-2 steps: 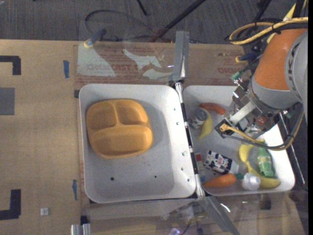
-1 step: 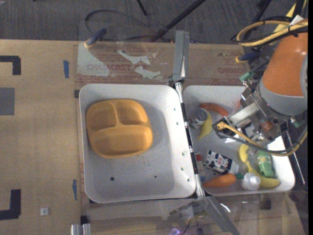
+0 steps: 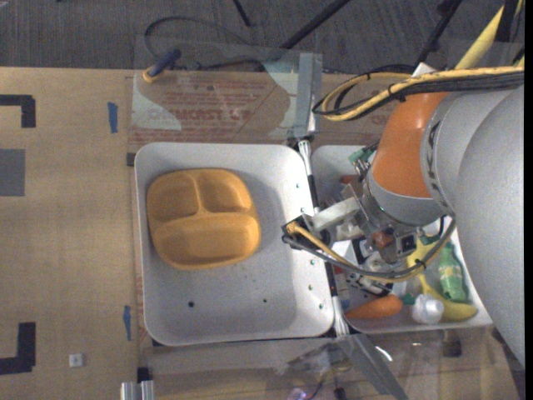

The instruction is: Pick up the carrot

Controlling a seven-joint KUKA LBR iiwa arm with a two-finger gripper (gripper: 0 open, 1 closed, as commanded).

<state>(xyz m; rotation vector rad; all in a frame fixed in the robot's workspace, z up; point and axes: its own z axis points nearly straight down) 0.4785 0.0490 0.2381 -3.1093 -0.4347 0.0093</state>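
The carrot (image 3: 376, 307) is seen lying on its side at the near edge of the right bin (image 3: 329, 158), close to that bin's near left corner, its orange body pointing roughly left to right. Just beside its right end a small white object (image 3: 428, 309) is found, and next to that a yellow banana (image 3: 456, 310) is laid along the near rim. A green item (image 3: 450, 275) is set just above the banana, partly hidden by the arm.

Above the carrot, the wrist of the arm (image 3: 479, 182) is held low over the right bin, with black and yellow cables looped around it. The gripper (image 3: 376, 255) is buried among these cables and brackets, so whether it is apart or together cannot be told. The carrot is not seen within it.

In the left bin (image 3: 166, 323), an orange divided tray (image 3: 202, 217) with three compartments is placed toward the far left part, resting flat on the white floor.

Farther back, a flattened sheet of cardboard (image 3: 208, 107) under clear plastic is laid on the bench behind the bins
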